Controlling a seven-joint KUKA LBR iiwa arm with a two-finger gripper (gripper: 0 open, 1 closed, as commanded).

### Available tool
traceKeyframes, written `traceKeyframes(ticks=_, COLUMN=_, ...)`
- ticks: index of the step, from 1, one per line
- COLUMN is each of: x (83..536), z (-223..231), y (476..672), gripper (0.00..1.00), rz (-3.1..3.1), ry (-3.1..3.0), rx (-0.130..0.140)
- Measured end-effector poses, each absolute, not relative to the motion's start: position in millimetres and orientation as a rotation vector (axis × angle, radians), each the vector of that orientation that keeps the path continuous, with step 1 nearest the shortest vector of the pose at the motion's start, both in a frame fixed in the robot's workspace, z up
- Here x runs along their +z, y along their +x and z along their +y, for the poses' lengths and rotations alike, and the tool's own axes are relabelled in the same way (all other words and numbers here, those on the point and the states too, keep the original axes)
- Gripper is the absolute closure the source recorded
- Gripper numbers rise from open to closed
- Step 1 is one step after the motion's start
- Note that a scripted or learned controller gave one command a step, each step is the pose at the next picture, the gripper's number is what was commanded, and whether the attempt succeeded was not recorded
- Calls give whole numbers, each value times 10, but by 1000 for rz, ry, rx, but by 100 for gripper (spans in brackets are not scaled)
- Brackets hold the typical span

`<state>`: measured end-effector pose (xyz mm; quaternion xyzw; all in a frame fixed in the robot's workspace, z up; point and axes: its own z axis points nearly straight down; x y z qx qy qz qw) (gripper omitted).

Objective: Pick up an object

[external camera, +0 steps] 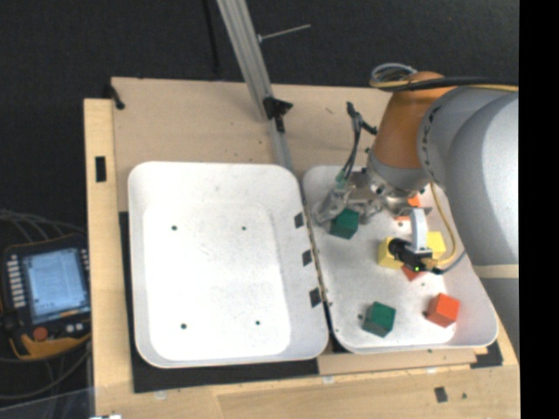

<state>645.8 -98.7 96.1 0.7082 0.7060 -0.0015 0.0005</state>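
Note:
My gripper [346,206] hangs over the upper left part of the right bin [349,343], below the orange wrist band. A dark green block [344,225] lies right at the gripper's lower end, touching or just beneath it; whether it is held I cannot tell. A second green block [378,318] rests near the bin's front edge. An orange block [443,309] sits at the front right. A yellow block [392,253] lies mid-right, partly covered by a black cable end, with a small red piece [409,273] beside it.
The left bin [140,260] stands beside the right one, and a narrow ridge [314,260] separates them. A slanted metal pole [249,59] rises behind the bins. The grey arm body [480,173] covers the right bin's far right corner.

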Motion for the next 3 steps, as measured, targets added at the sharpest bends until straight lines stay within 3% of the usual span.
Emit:
traceKeyframes(ticks=1, x=1086, z=-991, y=6470, gripper=100, rz=2211, ry=2228, rx=3)
traceKeyframes(ticks=2, x=1696, z=-1021, y=6565, gripper=100, rz=2217, ry=2218, rx=7)
traceKeyframes(ticks=3, x=2280, z=-1055, y=6484, gripper=100, rz=2214, ry=2221, rx=6)
